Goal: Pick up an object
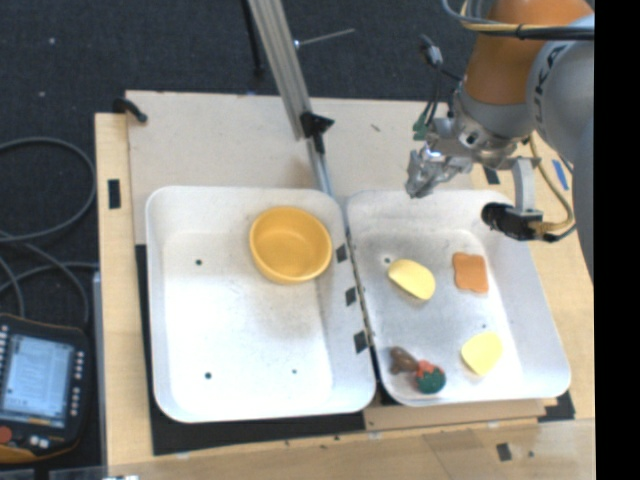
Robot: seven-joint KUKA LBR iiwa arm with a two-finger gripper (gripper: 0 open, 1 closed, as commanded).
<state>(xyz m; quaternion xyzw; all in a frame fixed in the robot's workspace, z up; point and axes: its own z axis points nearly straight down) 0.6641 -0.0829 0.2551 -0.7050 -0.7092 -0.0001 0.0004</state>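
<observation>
arm: grey with an orange band, entering from 3 o'clock and reaching toward the top of the view
end effector (428, 176): hangs over the far rim of the right bin, at about 12 o'clock of that bin; nothing between its fingers; whether they stand wide or narrow i cannot tell
right bin (545, 318): shallow, white, holds five small things
pale yellow piece (412, 279): near the bin's middle, at 6 o'clock from the end effector and well apart from it
orange block (470, 273): just beside the pale yellow piece, at its 3 o'clock
yellow wedge (482, 353): toward the bin's 5 o'clock corner
brown thing (403, 360): at the bin's 7 o'clock, touching a green and red thing (430, 378)
left bin (200, 368): white, carries a yellow bowl (290, 244) upright at its 1 o'clock
desk (220, 138): tan board under both bins
</observation>
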